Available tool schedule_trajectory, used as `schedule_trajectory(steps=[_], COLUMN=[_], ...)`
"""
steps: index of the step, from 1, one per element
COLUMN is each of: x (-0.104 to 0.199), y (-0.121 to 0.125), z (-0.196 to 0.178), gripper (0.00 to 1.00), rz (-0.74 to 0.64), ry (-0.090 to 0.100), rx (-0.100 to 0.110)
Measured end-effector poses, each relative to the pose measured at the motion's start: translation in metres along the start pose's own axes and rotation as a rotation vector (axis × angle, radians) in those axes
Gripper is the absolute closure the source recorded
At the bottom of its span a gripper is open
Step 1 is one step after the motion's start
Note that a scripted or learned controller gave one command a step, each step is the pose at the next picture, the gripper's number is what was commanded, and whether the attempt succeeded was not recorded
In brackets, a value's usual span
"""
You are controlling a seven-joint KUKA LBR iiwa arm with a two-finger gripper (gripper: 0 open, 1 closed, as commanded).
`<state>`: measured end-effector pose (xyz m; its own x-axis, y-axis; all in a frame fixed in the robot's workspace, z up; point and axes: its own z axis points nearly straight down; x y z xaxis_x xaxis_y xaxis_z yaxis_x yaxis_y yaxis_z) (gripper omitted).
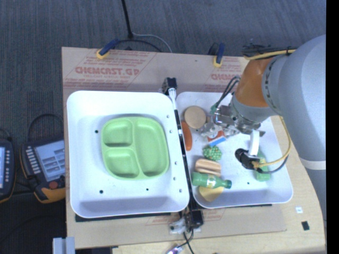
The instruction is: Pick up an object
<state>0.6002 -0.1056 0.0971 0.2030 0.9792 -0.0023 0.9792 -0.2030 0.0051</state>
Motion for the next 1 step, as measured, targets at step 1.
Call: schedule_trajectory(steps=[1], x=[0.0562], y=[-0.0369], z=[-0.0861], gripper=[1.00], rz=[0.121], ry=[0.001], rx=[0.009])
